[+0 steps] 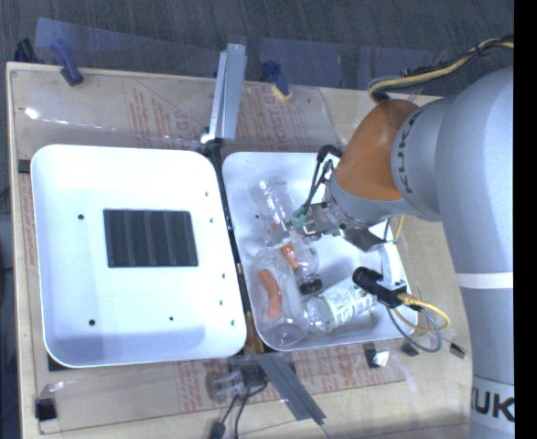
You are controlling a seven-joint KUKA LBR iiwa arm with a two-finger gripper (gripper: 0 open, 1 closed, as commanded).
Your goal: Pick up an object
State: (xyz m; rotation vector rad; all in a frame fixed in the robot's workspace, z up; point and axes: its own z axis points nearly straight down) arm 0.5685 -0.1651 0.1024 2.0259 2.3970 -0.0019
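Over the right bin (242,245), the gripper (303,222) sits low among clear plastic bottles (273,199), beside a small orange-capped bottle (294,256). Whether its fingers are apart or together cannot be told. An orange sausage-shaped item (269,291) and labelled bottle (346,305) lie nearby. Judgement: nothing lifted; grasp and lift remain.
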